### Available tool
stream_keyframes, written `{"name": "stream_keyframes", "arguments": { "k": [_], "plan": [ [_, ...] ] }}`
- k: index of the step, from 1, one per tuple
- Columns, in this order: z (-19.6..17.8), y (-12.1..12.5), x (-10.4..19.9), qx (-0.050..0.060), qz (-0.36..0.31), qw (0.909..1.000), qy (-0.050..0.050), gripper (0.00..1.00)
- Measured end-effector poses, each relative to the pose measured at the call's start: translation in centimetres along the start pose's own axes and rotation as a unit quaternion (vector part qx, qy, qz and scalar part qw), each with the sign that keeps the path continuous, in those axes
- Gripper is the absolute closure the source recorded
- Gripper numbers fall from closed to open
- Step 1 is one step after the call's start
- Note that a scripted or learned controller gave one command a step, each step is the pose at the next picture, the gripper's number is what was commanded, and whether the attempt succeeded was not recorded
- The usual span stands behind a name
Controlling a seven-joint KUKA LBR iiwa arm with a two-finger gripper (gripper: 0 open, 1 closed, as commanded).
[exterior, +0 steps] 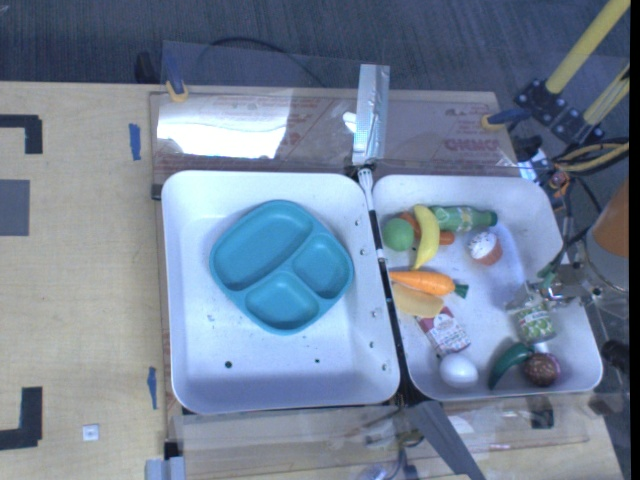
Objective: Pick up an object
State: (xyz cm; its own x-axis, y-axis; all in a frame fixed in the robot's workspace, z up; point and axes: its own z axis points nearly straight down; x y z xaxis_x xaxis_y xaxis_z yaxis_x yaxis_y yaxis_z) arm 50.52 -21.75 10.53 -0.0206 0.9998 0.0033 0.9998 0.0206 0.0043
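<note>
1. Two white bins sit side by side on the desk (70, 298); the left bin (190, 368) holds a blue divided plate (282, 265) near its middle.
2. The right bin (575, 368) holds the small objects. At its top lie a green ball (398, 233), a banana (428, 233) just beside it, and a green bottle (465, 216) lying on its side behind the banana.
3. A small white and orange piece (484, 248) rests right of the banana.
4. A carrot (424, 282) lies across the bin's left part, with a yellow piece (416, 303) just below it and a red-and-white packet (449, 332) below that.
5. A white egg (459, 370) sits near the front wall; a green pepper (510, 362) curves right of it, beside a dark brown ball (542, 369).
6. The gripper (553, 290) is low over the bin's right side, above a pale green item (535, 324). Whether its fingers are apart or together cannot be told.
7. The arm's orange band (612, 230) shows at the right edge.
</note>
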Motion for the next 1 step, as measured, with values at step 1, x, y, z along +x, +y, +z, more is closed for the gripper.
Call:
{"name": "stream_keyframes", "arguments": {
  "k": [1],
  "plan": [
    [-12.46, -2.19, 3.76, -0.002, 0.024, 0.9997, -0.003, 1.0]
  ]
}}
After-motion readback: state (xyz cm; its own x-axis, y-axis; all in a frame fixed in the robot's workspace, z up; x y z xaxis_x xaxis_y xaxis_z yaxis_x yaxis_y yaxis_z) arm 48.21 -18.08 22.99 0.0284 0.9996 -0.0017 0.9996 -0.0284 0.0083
